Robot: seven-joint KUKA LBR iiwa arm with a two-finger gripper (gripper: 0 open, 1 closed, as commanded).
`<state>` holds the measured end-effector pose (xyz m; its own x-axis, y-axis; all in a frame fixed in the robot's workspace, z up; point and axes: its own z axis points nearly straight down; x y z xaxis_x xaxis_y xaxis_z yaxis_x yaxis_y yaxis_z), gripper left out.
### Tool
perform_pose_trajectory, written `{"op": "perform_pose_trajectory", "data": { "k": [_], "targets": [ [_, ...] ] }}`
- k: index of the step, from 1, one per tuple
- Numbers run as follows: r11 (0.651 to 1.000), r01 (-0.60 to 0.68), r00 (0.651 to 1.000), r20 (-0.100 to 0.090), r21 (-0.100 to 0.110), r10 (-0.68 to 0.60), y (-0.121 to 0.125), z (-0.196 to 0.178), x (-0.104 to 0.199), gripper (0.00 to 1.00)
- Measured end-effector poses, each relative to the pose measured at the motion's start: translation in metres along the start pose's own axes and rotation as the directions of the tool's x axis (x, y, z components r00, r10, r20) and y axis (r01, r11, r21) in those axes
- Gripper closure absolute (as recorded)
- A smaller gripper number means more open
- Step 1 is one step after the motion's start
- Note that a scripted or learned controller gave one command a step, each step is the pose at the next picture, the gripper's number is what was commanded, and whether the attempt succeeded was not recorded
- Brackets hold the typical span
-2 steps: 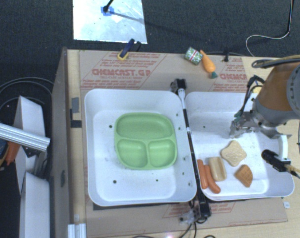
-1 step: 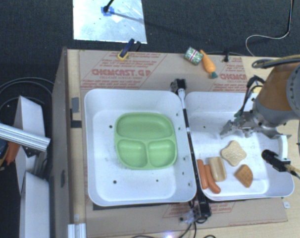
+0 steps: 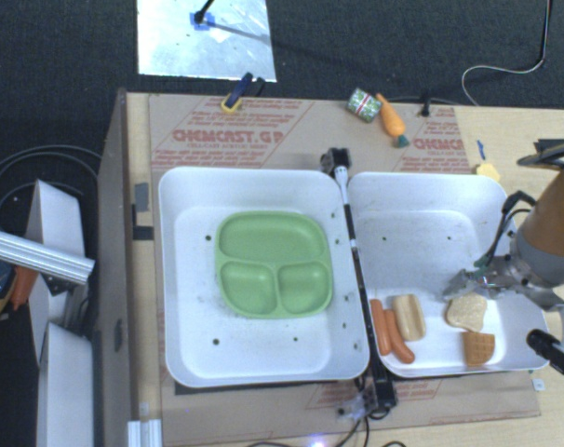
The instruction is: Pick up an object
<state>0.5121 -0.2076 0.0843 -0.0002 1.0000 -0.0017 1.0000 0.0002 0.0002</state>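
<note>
Camera view: the metal two-finger gripper (image 3: pixel 475 282) hangs low in the right white plastic bin (image 3: pixel 422 212), touching or just above the pale, rounded bread slice (image 3: pixel 467 312). Whether it has hold of anything, I cannot tell. Risk: the tan toast square (image 3: pixel 479 346) lies just beside, so a descent slightly off-centre could nudge both instead of gripping one.

dark carpet (image 3: pixel 59 54) surrounds the cardboard-topped bench (image 3: pixel 263 128), with a shiny sheet (image 3: pixel 203 26) at eleven o'clock and black cables (image 3: pixel 31 170) at nine o'clock.
</note>
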Motion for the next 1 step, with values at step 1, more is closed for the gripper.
{"op": "perform_pose_trajectory", "data": {
  "k": [1],
  "targets": [
    [1.000,0.002,1.000,0.001,-0.006,-0.002,0.0025,-0.0114,0.0006,1.00]
  ]
}}
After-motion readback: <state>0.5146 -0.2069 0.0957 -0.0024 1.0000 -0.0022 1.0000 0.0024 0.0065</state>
